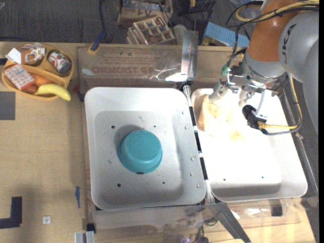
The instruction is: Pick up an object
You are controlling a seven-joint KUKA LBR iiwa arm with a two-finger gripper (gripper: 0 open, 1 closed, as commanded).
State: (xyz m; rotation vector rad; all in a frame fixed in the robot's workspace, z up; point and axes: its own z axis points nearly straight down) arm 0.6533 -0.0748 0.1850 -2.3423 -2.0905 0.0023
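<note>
Teal bowl [140, 151] upturned in left bin [101, 110], well apart from fingers. Gripper [234, 91] low over right bin [283, 186] far corner, finger state indeterminable in glare. Arm [283, 29] bent over from right.

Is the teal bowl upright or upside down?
Upside down: the bowl shows a smooth domed base, no rim opening, in the left bin.

In the left bin [101, 135] the teal bowl [140, 151] sits upside down near the middle — open white floor all round it, widest toward the far wall. My own arm [283, 34] hangs over the right bin's [283, 186] far end; the near half lies open — only the rim [198, 140] between the bins rises in the way.
</note>
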